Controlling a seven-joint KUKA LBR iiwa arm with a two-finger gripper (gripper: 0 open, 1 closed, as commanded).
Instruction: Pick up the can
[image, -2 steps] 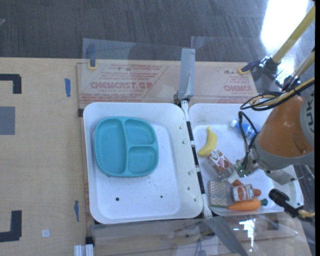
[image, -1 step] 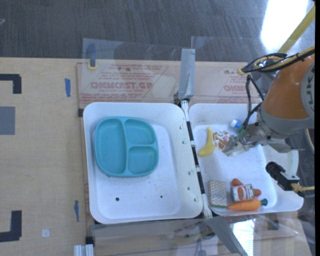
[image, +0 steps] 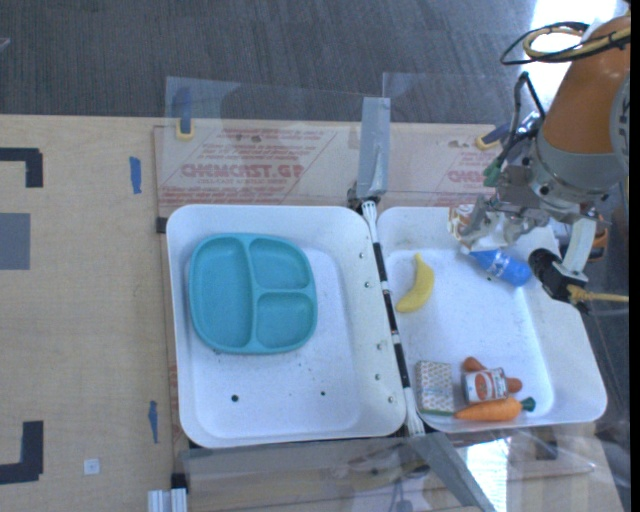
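The can is small, red and white, and lies on its side near the front edge of the right bin. It rests against an orange carrot. My gripper hangs over the far end of the same bin, well behind the can and apart from it. Its metal wrist hides part of what lies under it. A blue object lies just in front of the gripper.
A yellow banana lies at the right bin's left side. A patterned packet sits left of the can. The left bin holds a teal divided plate. A small white-and-orange item is beside the gripper.
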